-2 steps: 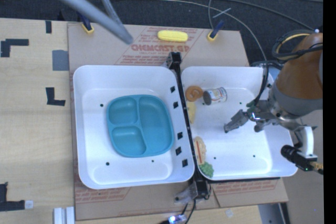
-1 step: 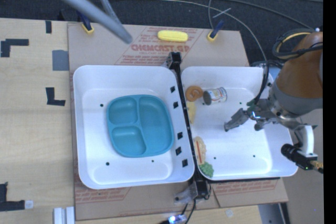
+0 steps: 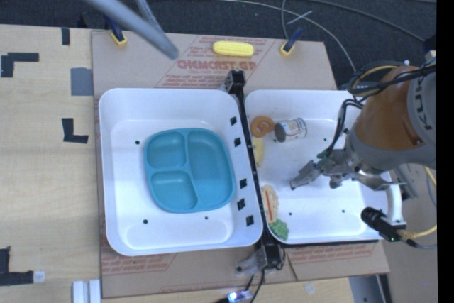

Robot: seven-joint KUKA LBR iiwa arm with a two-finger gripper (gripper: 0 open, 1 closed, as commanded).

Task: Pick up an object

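Observation:
My gripper (image 3: 303,176) hangs low over the middle of the right bin (image 3: 319,223), pointing left, with nothing seen in it. Up and left of it lies a small silver can (image 3: 291,129) on its side, next to a brown ring-shaped piece (image 3: 261,126). A pale yellow item (image 3: 257,151) rests against the bin's left wall. A hot-dog-like toy (image 3: 270,201) and a green piece (image 3: 279,229) sit in the near left corner, below and left of the gripper. All of these are apart from the gripper.
The left bin (image 3: 117,152) holds a blue divided plate (image 3: 189,169). A yellow object (image 3: 233,48) lies on the cardboard behind the bins. Cables loop over the right bin's far right side, beside the arm (image 3: 386,124).

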